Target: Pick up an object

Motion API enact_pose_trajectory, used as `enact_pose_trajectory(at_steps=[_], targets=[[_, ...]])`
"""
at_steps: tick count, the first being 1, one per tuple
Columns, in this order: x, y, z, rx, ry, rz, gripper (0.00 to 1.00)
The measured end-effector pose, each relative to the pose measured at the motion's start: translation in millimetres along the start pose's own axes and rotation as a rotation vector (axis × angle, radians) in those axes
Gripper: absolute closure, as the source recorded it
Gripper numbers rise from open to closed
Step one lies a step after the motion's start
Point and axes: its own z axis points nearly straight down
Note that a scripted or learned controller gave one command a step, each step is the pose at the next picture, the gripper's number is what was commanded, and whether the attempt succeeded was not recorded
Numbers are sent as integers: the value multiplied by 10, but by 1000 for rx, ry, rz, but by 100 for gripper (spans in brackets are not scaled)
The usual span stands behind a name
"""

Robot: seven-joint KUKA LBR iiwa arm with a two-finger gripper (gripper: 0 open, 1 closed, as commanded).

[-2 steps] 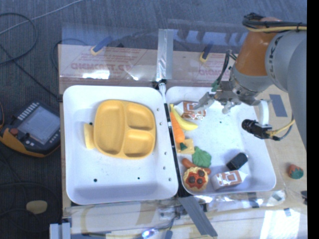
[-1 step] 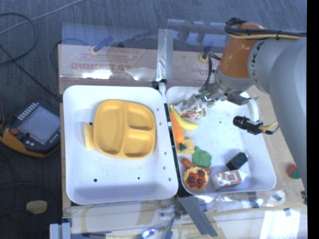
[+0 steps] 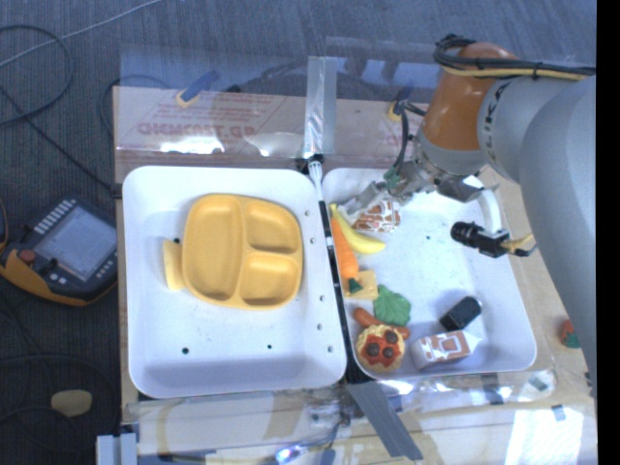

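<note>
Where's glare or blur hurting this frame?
Camera view: glare on the clear sheet behind the bins and on the tape along the bench's front edge; gripper soft and cluttered against the toys; yellow tray evenly lit and sharp.

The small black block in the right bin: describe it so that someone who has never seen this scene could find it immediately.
Start at the right bin, the one that holds the toy food. Go to its near right part, where the black block lies tilted on the white floor just above a white and brown carton. It is the one plain dark item there; the pizza slice and green leafy piece to its left are brightly coloured.
</note>
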Motion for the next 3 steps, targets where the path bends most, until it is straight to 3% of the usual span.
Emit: enact_pose_trajectory(at_steps=[1, 3], targets=[[-61, 86, 5, 20, 5, -95, 0], [-61, 44, 0, 18, -7, -203, 0]])
